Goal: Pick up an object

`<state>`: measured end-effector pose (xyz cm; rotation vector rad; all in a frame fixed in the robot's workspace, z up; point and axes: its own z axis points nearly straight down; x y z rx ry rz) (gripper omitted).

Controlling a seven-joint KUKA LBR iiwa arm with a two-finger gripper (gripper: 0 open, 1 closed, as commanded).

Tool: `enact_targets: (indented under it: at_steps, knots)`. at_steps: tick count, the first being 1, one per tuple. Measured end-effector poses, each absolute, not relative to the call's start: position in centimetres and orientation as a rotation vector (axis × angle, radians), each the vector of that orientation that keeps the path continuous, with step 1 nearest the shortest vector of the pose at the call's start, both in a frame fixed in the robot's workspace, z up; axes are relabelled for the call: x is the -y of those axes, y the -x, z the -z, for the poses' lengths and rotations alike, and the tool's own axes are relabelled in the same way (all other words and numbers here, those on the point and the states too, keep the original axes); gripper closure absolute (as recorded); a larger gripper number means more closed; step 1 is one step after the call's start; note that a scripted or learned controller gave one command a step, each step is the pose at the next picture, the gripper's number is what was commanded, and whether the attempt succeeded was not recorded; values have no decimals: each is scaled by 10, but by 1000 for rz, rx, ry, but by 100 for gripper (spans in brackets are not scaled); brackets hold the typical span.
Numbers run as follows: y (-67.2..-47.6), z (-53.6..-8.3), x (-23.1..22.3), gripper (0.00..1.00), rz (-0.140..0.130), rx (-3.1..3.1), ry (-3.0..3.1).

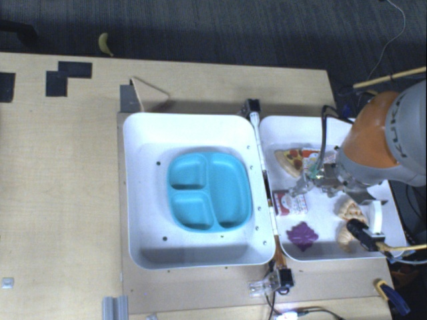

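Note:
My gripper (311, 179) hangs over the middle of the right bin (280, 129), on the grey arm with the orange band (371, 139) that comes in from the right. Just below and left of it lies a red and white packet (291, 203). A pizza-slice toy (292, 159) lies just up and left of the gripper. Nearer the front sits a purple lump (301, 234). Two tan pieces (350, 210) lie at the right side, partly under the wrist. Nothing shows as held.
The left bin (143, 179) holds a blue divided plate (208, 189). A dividing rim (263, 179) runs between the two bins. The wooden bench (60, 199) spreads out to the left.

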<state>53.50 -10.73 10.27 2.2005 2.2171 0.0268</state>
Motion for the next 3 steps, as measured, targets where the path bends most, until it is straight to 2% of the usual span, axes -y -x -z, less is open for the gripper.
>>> enact_targets:
  at_steps: [1,2,3]
  knots:
    - [-537,-114,106,100,-33,-2222,-2194]
    - [-537,-114,106,0,-32,-2222,-2194]
    - [-493,-90,102,0,-20,-2213,-2208]
